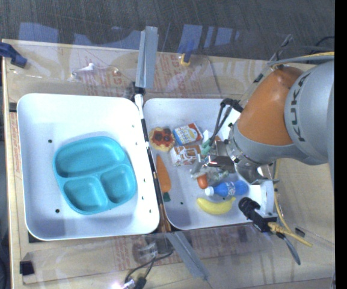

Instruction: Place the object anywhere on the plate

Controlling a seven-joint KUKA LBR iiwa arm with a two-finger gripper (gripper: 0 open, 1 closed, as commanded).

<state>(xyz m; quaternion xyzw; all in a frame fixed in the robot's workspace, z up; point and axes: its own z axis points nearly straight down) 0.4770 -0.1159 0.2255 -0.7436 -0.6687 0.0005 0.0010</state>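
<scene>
You see the worktop (71, 80) from above, with two shallow white bins side by side on it. In the left bin (35, 113) lies a blue plate (94, 173) with three compartments: one long section along the top and two smaller ones below. It lies a little tilted in the middle of that bin, and there is nothing on it.

The right bin (179, 107) holds all the small objects. Near its upper left there is a small pizza toy (162, 138), round with red and yellow colours. Just beside it, to the right, you find a small red and white carton (187, 133), and under it a second carton (184, 155) with brown and white print. Along the left wall of this bin lies an orange carrot (163, 177), long and thin, with its green end pointing down. Near the lower edge a yellow banana (215, 206) is lying, and just above it, touching or almost touching, a blue bottle (228, 189) with a white cap lies on its side. A small red thing sits next to the cap, but you cannot tell what it is.

The grey arm (293, 119) with its orange band reaches in from the right. The claw (212, 164) is low over the middle of the right bin, among the cartons and the bottle. I cannot tell its state, because the metal parts and the objects mix together there.
</scene>
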